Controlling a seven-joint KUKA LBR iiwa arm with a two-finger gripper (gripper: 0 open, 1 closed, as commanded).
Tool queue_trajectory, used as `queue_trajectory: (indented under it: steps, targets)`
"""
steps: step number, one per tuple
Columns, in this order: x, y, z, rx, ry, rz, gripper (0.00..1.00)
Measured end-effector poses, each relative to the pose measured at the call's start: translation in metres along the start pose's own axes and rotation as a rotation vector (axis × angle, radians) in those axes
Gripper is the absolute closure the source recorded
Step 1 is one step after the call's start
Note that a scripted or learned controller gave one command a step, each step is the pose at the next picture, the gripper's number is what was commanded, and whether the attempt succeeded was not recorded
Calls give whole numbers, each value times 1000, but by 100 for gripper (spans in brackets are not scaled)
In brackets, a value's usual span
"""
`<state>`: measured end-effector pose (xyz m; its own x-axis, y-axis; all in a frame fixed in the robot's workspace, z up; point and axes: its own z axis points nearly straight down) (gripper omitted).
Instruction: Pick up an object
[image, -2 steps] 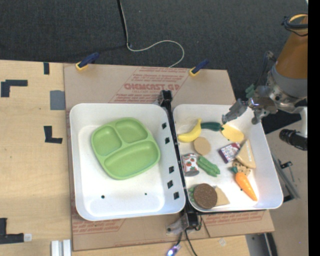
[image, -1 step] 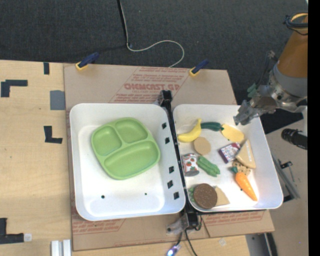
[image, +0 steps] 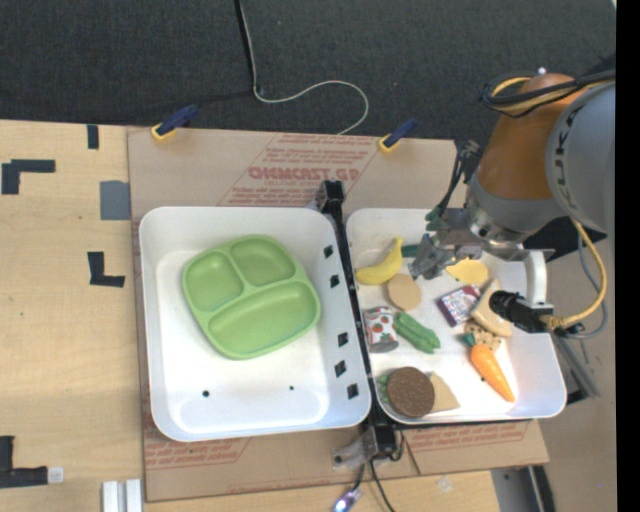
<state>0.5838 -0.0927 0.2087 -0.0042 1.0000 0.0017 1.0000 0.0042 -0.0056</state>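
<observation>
I cannot tell whether my jaws (image: 432, 255) are open or closed; they look dark and blurred, low over the upper part of the right bin (image: 545, 400). I take the banana (image: 381, 265) as my landmark. My jaws are just to the right of the banana, and nothing is visibly between them, so I judge that I hold nothing yet.

Close below the banana lies a tan round piece (image: 404, 292). Below that are a green pepper (image: 417, 332) and a small red and white packet (image: 380, 328). To the right of the banana, past my jaws, there is a yellow wedge (image: 467, 270), then a purple packet (image: 459, 303). Far down-right of the banana lies the carrot (image: 493, 369), and straight below, near the bin's front wall, a brown cookie (image: 408, 391).

The banana seems the nearest candidate. To do it well, I think I should centre over its middle, turn across its narrow width, and descend slowly, avoiding the tan piece touching close by.

The left bin (image: 165, 300), far left of the banana, carries a green divided plate (image: 250, 295).
</observation>
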Motion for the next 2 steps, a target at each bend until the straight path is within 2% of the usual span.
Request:
queue_trajectory:
  steps: [1,2]
  targets:
    - [4,-62,27,3,0,4,100]
    - [89,-97,-18,-3,0,-2,100]
